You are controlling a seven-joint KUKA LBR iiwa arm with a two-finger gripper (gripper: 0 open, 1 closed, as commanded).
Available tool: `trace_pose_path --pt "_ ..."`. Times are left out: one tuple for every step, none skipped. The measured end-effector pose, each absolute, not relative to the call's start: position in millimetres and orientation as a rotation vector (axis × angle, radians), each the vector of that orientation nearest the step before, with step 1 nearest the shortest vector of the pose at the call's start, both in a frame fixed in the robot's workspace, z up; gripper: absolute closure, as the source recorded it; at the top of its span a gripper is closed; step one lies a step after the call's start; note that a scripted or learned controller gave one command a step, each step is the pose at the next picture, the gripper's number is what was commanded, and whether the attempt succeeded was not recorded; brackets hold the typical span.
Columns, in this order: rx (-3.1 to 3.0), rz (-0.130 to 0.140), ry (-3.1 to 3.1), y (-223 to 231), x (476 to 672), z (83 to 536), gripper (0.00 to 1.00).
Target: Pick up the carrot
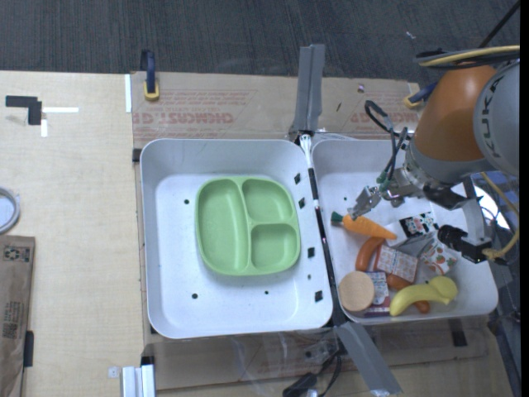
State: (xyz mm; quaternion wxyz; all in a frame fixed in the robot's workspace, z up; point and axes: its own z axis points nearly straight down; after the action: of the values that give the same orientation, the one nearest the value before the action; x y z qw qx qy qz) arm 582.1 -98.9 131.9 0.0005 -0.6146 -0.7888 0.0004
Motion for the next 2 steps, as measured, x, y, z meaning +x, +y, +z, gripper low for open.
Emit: trace_pose_path --pt "-1.971 0.002 -2.444 -99.6 557.1 91.1 0.0" --pt "-1.978 0.002 -2.439 -101.2 557.2 100.0 1.0"
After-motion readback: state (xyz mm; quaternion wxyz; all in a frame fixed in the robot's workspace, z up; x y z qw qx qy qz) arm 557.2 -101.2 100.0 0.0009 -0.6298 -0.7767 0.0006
